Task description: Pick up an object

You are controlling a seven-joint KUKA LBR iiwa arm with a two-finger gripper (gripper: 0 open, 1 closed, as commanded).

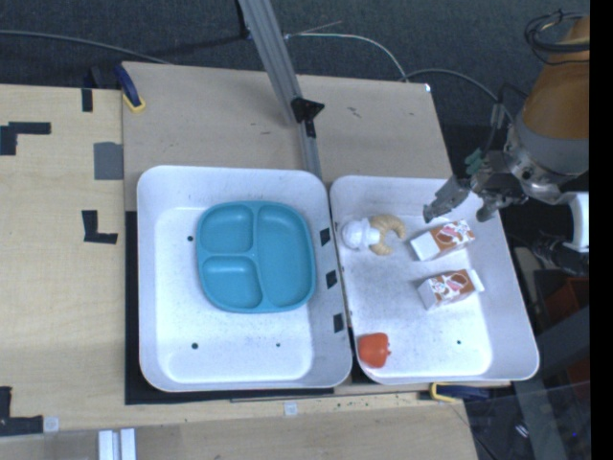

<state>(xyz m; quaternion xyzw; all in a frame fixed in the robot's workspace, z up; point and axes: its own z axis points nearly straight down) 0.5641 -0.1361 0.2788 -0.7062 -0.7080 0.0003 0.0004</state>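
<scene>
My hand (pixel 466 199) hung spread wide and held nothing at the right bin's (pixel 498 353) one o'clock rim, just above two small cartons (pixel 442 239) (pixel 449 287), with an orange toy (pixel 374 349) at seven o'clock.

One fixed camera above bench (pixel 57 257), slanted downward, both bins (pixel 158 353) visible

Right bin (pixel 508 353) centre floor open; cartons (pixel 442 238) (pixel 450 287) crowd right side, toy (pixel 372 234) at top.
</scene>
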